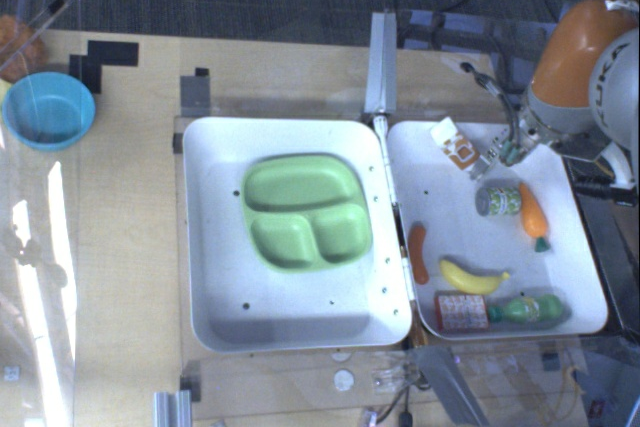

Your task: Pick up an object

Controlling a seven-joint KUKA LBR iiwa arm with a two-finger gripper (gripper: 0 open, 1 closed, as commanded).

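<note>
The right bin (580, 255) holds several objects. A white and orange packet (455, 145) lies at its far left. A small green can (498, 201) lies on its side, with an orange carrot (535, 213) just right of it. A red sausage (418, 250) lies by the left wall, and a yellow banana (472, 277) is in front of the can. A green bottle (525, 309) and a red box (462, 311) sit along the near edge. My gripper (497, 158) hangs low between the packet and the can, just right of the packet.
The left bin (210, 245) holds a green divided tray (305, 212). A metal divider post (380, 65) stands between the bins at the back. A blue bowl (48, 110) sits on the bench far left. The arm's orange band (580, 50) looms over the right bin's far corner.
</note>
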